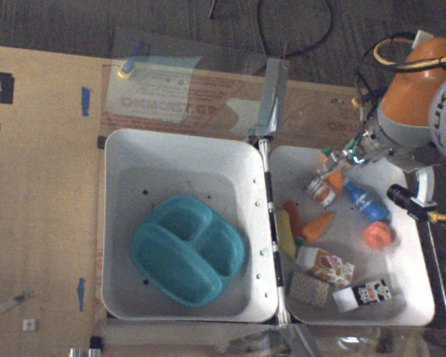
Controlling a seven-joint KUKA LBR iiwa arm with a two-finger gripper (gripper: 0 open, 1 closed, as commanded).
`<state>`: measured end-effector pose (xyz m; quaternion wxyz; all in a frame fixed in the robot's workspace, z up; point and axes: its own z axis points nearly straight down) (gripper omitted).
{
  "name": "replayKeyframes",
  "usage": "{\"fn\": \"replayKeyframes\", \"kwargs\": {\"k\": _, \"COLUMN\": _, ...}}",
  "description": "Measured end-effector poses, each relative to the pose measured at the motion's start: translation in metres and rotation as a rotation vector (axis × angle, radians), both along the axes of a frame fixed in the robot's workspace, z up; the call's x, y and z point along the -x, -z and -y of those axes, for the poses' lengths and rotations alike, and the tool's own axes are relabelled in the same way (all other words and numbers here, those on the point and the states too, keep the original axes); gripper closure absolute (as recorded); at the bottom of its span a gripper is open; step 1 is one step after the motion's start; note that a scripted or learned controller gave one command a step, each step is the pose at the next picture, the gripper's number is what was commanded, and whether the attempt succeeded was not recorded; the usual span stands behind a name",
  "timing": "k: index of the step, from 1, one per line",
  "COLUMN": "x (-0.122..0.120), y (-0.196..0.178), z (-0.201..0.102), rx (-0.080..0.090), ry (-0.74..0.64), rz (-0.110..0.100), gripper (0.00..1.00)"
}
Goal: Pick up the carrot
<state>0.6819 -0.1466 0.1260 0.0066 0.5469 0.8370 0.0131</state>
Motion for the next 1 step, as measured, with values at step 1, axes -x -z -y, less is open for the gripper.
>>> {"fn": "replayKeyframes", "kwargs": {"k": 1, "x": 0.0139, "y": -0.0973, "z": -0.0334, "rx": 0.016, "ry": -0.001, "rz": -0.021, "gripper": 1.0}}
